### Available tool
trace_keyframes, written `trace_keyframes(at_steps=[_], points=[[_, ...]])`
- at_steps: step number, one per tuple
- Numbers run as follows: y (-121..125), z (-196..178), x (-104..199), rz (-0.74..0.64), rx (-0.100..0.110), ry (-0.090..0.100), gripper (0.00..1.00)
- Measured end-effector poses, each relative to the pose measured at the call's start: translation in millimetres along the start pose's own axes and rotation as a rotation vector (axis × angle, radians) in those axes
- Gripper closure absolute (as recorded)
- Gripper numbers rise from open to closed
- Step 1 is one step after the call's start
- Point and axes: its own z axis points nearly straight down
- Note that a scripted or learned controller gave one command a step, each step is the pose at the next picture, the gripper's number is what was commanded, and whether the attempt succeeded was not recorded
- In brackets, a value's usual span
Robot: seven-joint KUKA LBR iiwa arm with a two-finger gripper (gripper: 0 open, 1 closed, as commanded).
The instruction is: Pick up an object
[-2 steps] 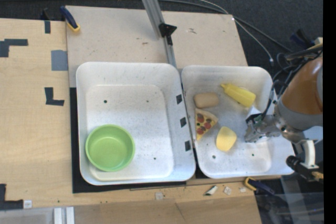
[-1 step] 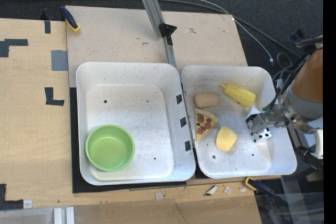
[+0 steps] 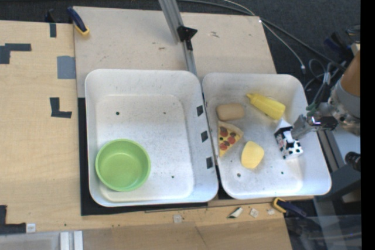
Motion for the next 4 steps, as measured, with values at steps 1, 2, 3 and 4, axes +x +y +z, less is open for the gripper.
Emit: trace_keyframes(at_steps=[1, 2, 3, 4], points=[[0, 0, 1, 0.000, 0.003, 0.000, 1.00], [22, -9, 48, -0.004, 0.003, 0.001, 1.00], [39, -17, 107, -0.006, 0.004, 0.002, 1.00], [48, -21, 154, -0.005, 0.006, 0.002, 1.00]])
